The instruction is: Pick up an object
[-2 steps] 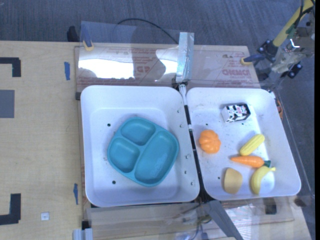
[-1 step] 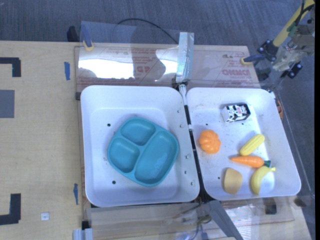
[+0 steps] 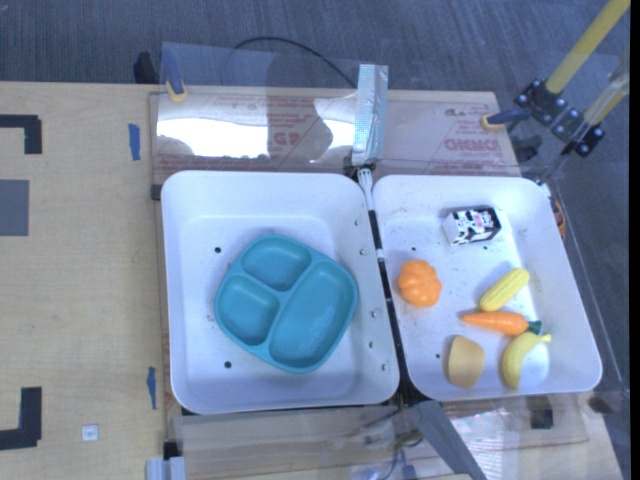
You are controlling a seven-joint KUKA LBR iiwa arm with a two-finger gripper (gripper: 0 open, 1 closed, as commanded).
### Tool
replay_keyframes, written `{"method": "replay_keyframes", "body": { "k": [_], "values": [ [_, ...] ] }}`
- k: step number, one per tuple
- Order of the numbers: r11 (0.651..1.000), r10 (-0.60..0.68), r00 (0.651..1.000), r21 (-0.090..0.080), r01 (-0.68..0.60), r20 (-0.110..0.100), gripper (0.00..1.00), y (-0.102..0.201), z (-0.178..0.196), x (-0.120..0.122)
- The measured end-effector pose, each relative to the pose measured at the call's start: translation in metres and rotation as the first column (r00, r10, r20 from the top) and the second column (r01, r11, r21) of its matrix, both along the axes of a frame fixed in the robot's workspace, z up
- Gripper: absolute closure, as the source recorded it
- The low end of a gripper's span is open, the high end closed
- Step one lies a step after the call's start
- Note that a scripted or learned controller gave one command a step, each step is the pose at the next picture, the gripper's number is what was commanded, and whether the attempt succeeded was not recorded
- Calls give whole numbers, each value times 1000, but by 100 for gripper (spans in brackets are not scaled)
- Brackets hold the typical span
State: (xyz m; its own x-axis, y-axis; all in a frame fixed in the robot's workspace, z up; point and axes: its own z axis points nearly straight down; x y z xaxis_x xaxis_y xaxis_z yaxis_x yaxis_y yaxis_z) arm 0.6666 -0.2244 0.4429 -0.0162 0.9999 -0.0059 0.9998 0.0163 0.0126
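Lying small and blurry in the right bin (image 3: 575,268), a black-and-white object (image 3: 471,225)

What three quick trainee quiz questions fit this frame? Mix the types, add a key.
1. True or false: the teal divided plate lies in the left bin.
2. How many items lie in the right bin?
3. Which item is nearest the divider: A carrot, B pumpkin, C corn cob?

Key: 1 true. 2 six. 3 B.
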Motion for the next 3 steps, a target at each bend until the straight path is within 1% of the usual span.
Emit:
{"method": "replay_keyframes", "body": {
  "k": [1,3],
  "values": [
    [1000,5,1000,-2,-5,-2,100,3,6,2],
    [1000,12,1000,-12,-12,13,100,7,29,5]
  ]
}}
